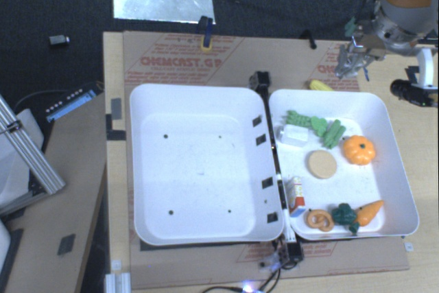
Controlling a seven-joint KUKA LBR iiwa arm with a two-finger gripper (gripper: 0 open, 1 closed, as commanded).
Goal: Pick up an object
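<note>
so as far as i can judge the pick hasn't really started. the gripper [351,60] hangs up past the far rim of the right bin [394,125], over the bench board rather than over anything it could grab. it's small and blurry from this angle, so i honestly cannot tell what state the end effector is in, but nothing is visibly hanging from it. every candidate sits untouched in the right bin: a pumpkin [359,149] near the middle right, a tan disc [322,165] just beside it to the left, a green toy [319,126] along the far side with a white block [295,135] touching its near edge, then a pretzel [319,219], broccoli [345,215] and carrot [370,211] bunched along the near wall, plus a small bottle [297,193] against the divider side. there's also a yellow thing [319,86] lying outside the bin on the board, just below the gripper in the view. still to do, pretty much everything: choose a target, get over it, descend, close, lift. the left bin [147,99] isn't involved yet.
</note>
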